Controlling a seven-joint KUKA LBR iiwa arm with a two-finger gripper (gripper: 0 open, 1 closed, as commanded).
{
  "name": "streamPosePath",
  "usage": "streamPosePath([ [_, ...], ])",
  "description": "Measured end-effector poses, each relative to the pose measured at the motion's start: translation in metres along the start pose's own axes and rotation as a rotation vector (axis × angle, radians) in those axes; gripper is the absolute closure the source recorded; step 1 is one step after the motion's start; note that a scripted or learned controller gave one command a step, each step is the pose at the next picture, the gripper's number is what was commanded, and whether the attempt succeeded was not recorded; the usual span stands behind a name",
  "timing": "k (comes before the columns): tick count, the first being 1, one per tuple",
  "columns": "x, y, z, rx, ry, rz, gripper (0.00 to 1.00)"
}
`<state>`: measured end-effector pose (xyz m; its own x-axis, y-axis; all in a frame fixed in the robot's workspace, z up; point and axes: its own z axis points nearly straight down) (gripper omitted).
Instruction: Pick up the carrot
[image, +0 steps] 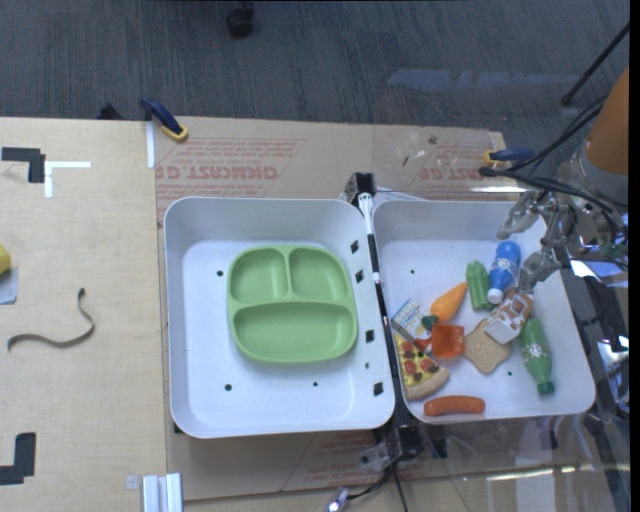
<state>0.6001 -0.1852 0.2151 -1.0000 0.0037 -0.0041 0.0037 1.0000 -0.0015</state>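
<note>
My claw (535, 240) hung over the upper right part of the right bin (440, 235), above the blue-capped bottle (503, 268), and with the metal linkages crowding each other at that slant I could not tell how it was set, or make out anything in its grasp. The carrot (450, 298) lay on the floor of that same bin, left of and below my claw, tilted with its orange tip toward the upper right and its green end near a small carton (408, 319). Just right of the carrot stood a green pickle-like piece (478, 284), beside the bottle. Below the carrot sat an orange-red piece (447, 341), a slice of toast (487, 349), a pizza slice (419, 367) and a sausage (454, 405) near the front wall. A green bottle (536, 353) lay along the right side. In the left bin (190, 330) rested a green divided plate (293, 304).
</note>
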Motion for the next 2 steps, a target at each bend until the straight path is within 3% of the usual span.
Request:
streamPosePath([
  [1, -0.008, 0.085, 0.086, -0.003, 0.000, -0.053, 0.00],
  [2, 0.056, 0.087, 0.123, -0.001, 0.002, -0.037, 0.00],
])
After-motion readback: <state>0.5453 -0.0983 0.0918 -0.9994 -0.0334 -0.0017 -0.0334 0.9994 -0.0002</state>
